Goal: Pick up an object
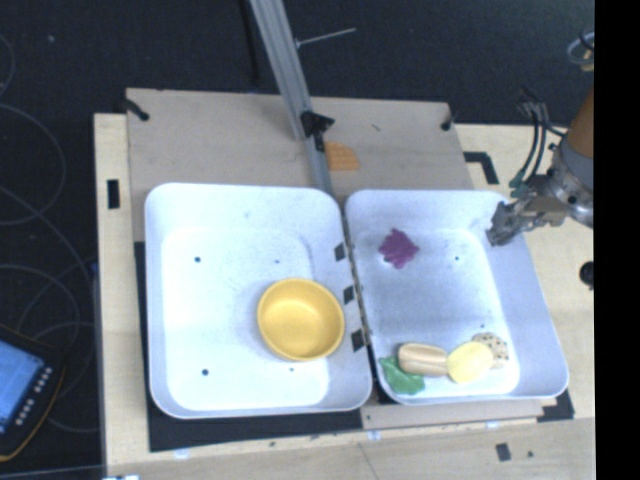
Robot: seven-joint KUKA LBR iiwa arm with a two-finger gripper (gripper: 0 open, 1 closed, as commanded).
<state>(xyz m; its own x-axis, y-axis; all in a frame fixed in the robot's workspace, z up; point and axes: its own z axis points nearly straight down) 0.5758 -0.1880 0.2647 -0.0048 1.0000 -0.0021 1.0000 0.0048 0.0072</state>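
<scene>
Hovering over the right white bin's point(520, 298) upper right rim, the grey two-finger gripper point(503, 224) carries nothing; whether it is open or shut I cannot tell. Nearest it, the small purple crumpled-looking piece point(398, 247) lies alone on the bin floor, well apart from the cluster at the lower edge: a tan bread-roll shape point(421, 359), a yellow lemon-like toy point(469, 363) and a green leaf-like scrap point(399, 376). The purple piece looks light, soft and low, probably best pinched across its middle from straight above. The yellow round plastic bowl point(300, 318) sits in the left bin point(190, 238).
</scene>
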